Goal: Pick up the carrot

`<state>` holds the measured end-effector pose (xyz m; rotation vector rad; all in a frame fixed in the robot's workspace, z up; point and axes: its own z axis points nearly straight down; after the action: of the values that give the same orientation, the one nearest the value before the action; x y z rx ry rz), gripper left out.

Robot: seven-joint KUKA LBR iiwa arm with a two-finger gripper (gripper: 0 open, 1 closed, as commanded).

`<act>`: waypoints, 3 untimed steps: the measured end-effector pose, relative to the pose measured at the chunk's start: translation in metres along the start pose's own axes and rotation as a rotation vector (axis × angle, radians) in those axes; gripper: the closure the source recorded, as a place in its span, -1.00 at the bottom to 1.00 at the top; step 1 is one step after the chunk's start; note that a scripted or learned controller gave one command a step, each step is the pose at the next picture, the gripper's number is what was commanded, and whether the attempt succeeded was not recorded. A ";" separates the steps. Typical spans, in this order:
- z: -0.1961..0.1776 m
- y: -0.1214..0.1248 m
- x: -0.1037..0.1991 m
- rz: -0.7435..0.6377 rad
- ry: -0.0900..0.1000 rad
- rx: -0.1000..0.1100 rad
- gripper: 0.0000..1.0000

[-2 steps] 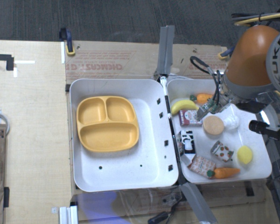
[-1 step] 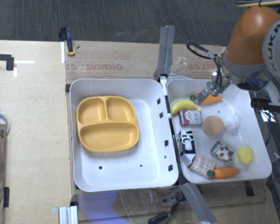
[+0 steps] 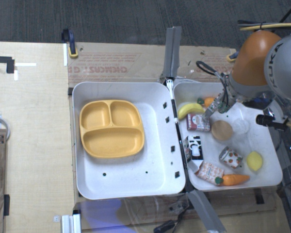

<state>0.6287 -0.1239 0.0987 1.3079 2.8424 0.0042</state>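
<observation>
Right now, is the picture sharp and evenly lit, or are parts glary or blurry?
Camera view: mostly sharp and evenly lit, with soft shadows; the carrot and yellow divided plate read clearly. A pale glare patch sits on the right bin floor, and the gripper looks slightly blurred.

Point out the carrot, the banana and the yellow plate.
carrot [image 3: 234,179]: camera view, middle of its orange body.
banana [image 3: 190,109]: camera view, middle of its curve.
yellow plate [image 3: 85,128]: camera view, left rim.
</observation>
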 end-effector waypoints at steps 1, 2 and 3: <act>0.000 0.027 -0.006 -0.187 -0.001 0.000 -1.00; 0.000 -0.019 -0.039 -0.454 -0.002 -0.001 -1.00; 0.000 0.006 -0.024 -0.421 -0.002 -0.002 -1.00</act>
<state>0.6490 -0.1382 0.0992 0.6838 3.0501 0.0012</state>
